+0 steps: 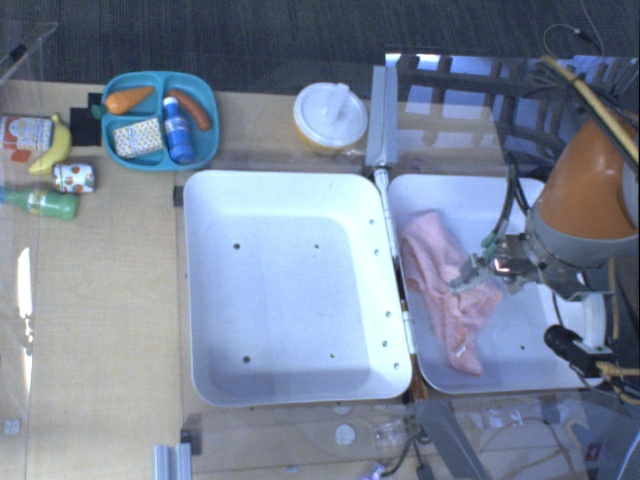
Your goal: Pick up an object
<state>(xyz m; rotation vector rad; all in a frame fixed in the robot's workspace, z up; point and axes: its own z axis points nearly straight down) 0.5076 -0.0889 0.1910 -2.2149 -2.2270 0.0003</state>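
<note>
One soft, crumpled pink cloth [445,288] beside metal claw [482,271].

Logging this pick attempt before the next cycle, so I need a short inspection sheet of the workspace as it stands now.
Surface: wooden bench bearing left bin and right bin.
Job's things: pink cloth, crumpled, lying in the right bin.
Clutter: blue divided plate of toy food, banana, can, green bottle, lidded white container, all beside the bins.
Grippers: gripper at the cloth's right edge.
Cables: thin wire, top right.
Surroundings: dark carpet.
</note>
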